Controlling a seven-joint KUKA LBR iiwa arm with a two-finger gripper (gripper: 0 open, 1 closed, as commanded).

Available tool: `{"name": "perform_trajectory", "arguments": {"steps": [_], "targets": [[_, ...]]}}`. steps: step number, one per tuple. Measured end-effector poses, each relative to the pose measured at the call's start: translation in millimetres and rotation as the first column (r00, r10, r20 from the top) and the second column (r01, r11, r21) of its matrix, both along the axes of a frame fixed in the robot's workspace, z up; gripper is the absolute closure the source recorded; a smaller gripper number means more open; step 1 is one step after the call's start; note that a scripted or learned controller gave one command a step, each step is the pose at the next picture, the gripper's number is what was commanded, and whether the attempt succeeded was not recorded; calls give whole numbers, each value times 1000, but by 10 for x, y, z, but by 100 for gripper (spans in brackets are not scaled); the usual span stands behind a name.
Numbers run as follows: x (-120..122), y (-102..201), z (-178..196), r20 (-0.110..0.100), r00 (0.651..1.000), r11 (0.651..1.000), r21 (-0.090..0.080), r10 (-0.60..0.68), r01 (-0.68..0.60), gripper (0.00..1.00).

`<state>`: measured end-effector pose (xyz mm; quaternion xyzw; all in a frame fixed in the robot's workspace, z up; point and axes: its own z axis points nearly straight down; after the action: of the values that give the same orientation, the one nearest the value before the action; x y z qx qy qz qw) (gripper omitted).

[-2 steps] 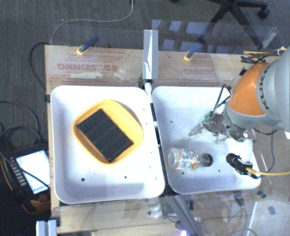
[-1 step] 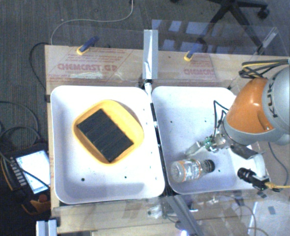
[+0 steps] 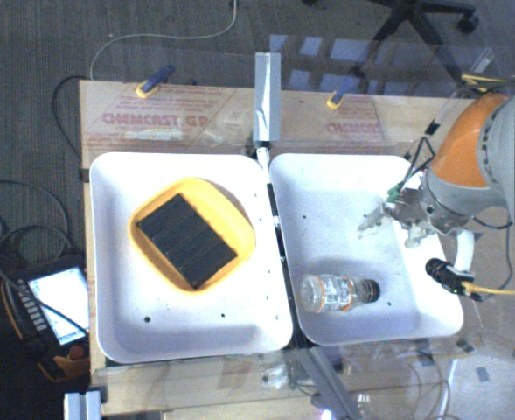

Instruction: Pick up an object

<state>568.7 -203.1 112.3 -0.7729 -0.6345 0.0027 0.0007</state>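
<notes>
A clear plastic bottle [image 3: 338, 292] with a dark cap lies on its side near the front of the right bin [image 3: 327, 191]. A yellow dish [image 3: 192, 233] with a black ribbed slab [image 3: 187, 240] on it sits in the left bin [image 3: 117, 191]. My gripper [image 3: 390, 229] hangs over the right part of the right bin, up and to the right of the bottle and apart from it. Its fingers [image 3: 368, 224] stand open with nothing between them.
The orange-banded arm [image 3: 467, 160] reaches in over the right bin's right rim, with cables [image 3: 454, 278] trailing at that edge. A metal divider post [image 3: 264, 103] stands behind the two bins. White floor of the right bin shows between bottle and gripper.
</notes>
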Motion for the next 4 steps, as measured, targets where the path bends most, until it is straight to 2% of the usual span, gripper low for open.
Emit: {"name": "perform_trajectory", "arguments": {"steps": [1, 2, 3, 4], "targets": [[-777, 208, 325, -1, 993, 993, 4, 118, -118, 0], [-808, 755, -218, 16, 985, 985, -5, 172, -172, 0], [-782, 762, -131, 20, 985, 985, -3, 171, -171, 100], [-791, 765, -139, 17, 985, 985, -1, 171, -171, 0]]}}
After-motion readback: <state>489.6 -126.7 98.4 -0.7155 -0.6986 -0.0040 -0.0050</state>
